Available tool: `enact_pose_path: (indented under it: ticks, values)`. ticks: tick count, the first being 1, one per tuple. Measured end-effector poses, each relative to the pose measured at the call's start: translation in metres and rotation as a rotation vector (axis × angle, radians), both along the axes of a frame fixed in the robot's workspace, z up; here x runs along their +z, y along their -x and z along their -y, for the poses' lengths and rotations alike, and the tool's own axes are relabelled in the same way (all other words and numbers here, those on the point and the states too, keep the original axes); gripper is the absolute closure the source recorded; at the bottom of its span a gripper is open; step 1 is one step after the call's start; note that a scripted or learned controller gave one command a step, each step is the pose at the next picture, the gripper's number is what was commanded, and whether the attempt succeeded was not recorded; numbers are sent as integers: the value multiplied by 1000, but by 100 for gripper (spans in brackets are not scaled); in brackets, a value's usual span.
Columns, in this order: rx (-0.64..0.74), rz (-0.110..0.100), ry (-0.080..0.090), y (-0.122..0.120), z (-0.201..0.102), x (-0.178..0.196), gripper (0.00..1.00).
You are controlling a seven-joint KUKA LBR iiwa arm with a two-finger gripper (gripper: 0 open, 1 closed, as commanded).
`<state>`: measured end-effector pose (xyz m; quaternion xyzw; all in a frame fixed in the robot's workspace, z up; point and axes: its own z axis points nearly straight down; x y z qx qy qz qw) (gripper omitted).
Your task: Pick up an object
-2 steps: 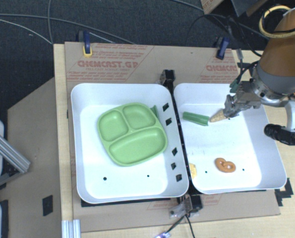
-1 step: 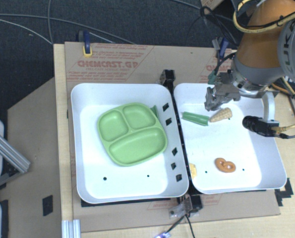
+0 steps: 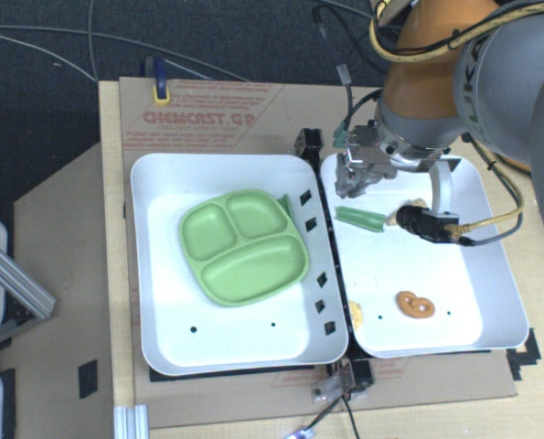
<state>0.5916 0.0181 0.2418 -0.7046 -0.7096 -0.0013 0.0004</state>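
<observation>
1. The pincer (image 3: pixel 354 183) hangs at the far left corner of the right bin (image 3: pixel 491 323), just beyond one end of a green stick-shaped object (image 3: pixel 359 219) lying on the bin floor. How the pincer is set cannot be told from this slant, and nothing is seen pinched in it.
2. Other candidates in the right bin: a small orange pretzel-shaped piece (image 3: pixel 416 305) near the front, a tiny yellow bit (image 3: pixel 355 315) by the left wall, and a tan scrap (image 3: pixel 420 205) near the arm's black fitting (image 3: pixel 418 220). The left bin (image 3: pixel 148 273) holds a green divided plate (image 3: pixel 244 246).
3. Risks, as I judge them: the green stick is low and lies close to the dividing wall, so a descent off its centre could clip that wall or push the stick aside. It may also roll or pivot out of a closing grip. The yellow cable (image 3: pixel 496 222) draped over the bin could snag.
4. Red print on the cardboard (image 3: pixel 198 117) covering the bench reads roughly "CHEMCAST GP"; smaller lines are illegible.
</observation>
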Motion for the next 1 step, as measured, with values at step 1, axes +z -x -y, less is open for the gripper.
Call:
enact_pose_path:
  ticks: [1]
  values:
    - [-1, 2, 0, -28, -51, 2, 100]
